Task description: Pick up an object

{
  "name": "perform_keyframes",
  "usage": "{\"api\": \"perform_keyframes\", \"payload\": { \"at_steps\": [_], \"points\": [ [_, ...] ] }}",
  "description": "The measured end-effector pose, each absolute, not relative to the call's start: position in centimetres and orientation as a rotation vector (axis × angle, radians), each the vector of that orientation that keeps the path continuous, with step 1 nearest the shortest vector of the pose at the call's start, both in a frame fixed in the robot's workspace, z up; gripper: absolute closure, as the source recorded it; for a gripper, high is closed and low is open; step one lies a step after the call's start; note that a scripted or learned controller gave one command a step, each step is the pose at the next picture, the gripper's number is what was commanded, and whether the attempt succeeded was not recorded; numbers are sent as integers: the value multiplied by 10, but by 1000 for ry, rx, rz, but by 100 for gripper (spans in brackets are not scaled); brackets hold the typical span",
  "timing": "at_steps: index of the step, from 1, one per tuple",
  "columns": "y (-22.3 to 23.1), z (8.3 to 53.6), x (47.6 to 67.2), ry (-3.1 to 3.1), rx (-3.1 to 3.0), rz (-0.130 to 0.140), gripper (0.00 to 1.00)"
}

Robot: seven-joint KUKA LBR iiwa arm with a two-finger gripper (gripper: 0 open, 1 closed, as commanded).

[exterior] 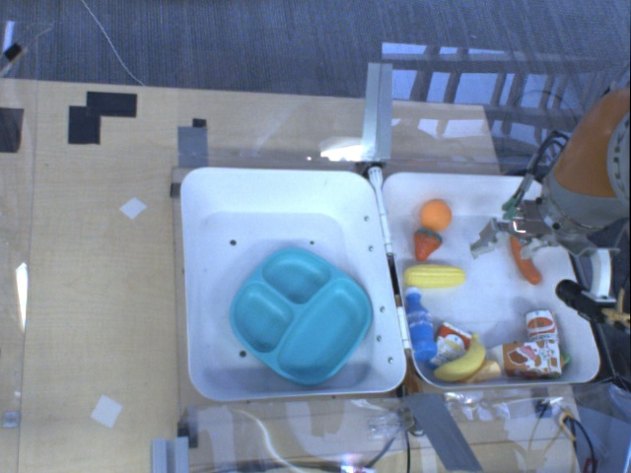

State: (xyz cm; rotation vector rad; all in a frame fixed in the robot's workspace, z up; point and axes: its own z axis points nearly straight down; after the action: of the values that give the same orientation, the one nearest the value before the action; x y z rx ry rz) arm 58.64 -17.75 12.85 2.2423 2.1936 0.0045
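Arm over the right bin, toys below

A blue divided plate (301, 313) lies in the left bin (212, 205). The right bin (473, 187) holds an orange (435, 214), a corn cob (435, 277), a banana (461, 363) and a slim orange-red carrot (525, 261). The gripper (503, 230) hovers beside the carrot, fingers spread, holding nothing.
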Motion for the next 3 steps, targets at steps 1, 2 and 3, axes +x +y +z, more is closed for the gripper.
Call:
{"api": "perform_keyframes", "payload": {
  "at_steps": [1, 2, 3],
  "points": [
    [-187, 88, 612, 2222, 2218, 17, 0],
    [-186, 89, 602, 2038, 2394, 27, 0],
    [-187, 89, 570, 2093, 2343, 25, 0]
  ]
}}
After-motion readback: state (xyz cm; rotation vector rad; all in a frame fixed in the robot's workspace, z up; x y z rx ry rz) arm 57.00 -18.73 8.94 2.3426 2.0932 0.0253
